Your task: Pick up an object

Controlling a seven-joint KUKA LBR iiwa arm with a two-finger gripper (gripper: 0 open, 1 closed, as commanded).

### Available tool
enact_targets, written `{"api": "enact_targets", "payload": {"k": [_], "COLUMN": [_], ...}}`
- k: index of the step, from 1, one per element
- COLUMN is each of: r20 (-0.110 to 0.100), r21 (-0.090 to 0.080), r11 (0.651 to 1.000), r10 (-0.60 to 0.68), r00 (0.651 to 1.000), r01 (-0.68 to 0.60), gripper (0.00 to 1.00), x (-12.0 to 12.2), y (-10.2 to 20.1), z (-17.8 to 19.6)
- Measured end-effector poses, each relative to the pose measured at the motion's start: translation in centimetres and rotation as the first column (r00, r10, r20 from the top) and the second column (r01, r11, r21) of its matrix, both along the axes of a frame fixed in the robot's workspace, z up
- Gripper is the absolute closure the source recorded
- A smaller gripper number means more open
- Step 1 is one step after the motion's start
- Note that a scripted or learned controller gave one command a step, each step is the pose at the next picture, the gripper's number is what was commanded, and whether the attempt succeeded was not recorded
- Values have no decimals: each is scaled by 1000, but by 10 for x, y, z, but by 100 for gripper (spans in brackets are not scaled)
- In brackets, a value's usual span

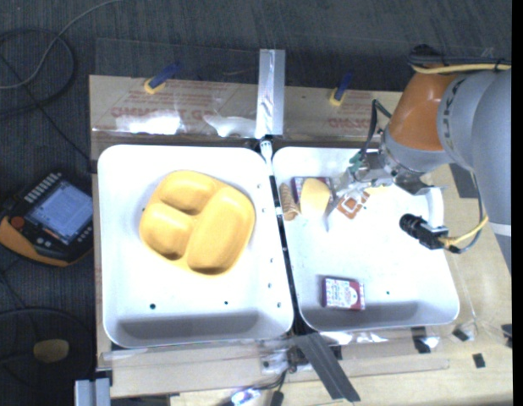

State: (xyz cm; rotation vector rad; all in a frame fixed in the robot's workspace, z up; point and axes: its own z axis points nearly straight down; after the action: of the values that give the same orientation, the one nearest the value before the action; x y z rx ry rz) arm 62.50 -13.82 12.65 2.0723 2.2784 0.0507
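Fingers — you can't tell if they're spread or closed; your gripper (342,200) hangs beside the rounded tan bun-like object (315,196), apparently lining up a grab.

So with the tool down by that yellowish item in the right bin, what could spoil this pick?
1. The tool sits beside the rounded yellowish object, not clearly around it; it may close on nothing.
2. That object lies near the right bin's left wall, next to a small brown item, so a push could wedge both there.
3. The small dark red box lies apart near the front, so it is unlikely to interfere.
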Motion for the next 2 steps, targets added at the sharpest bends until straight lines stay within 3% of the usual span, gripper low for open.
{"api": "enact_targets", "payload": {"k": [1,2], "r20": [-59,-39], "r21": [14,10], "r11": [1000,1000], "r10": [-26,-1], "r00": [998,999], "r01": [26,1], "gripper": [100,100], "x": [-45,-66], "y": [-8,-7], "z": [2,-9]}}
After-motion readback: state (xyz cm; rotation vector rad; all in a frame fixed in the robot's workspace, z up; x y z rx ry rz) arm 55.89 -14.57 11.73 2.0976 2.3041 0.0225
